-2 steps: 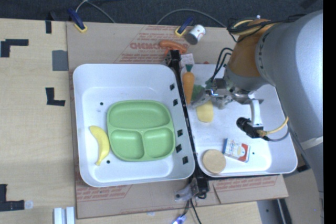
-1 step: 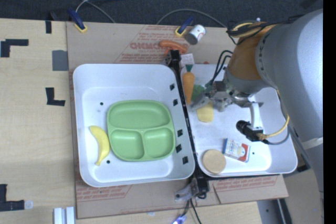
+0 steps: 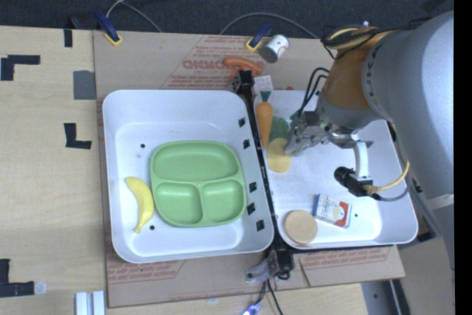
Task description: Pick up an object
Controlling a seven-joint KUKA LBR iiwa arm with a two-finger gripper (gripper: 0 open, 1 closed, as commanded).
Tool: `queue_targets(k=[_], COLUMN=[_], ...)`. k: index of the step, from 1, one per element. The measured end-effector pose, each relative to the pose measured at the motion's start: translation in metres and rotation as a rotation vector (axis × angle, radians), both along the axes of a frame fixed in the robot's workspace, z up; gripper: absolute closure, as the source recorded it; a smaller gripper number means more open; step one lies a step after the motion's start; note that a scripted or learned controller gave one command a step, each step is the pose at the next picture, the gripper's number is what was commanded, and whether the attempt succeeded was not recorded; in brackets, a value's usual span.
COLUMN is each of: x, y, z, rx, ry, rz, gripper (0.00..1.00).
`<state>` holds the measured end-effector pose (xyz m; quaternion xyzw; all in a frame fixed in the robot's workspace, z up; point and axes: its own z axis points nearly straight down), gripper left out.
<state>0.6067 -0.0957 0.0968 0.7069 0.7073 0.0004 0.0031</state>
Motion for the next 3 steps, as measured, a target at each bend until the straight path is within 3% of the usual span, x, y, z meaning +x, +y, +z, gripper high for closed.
queue_targets(k=[1, 2, 3], x=[0.0, 0.06, 0.04], y=[0.0, -0.005, -0.002], z=[0.0, -0.003, -0.011], rx=[0.0, 0.0, 0.002], ry=[0.0, 0.011, 0.003], rz=[0.0, 0.0, 0.001], gripper=[0.0, 0.0, 0.0])
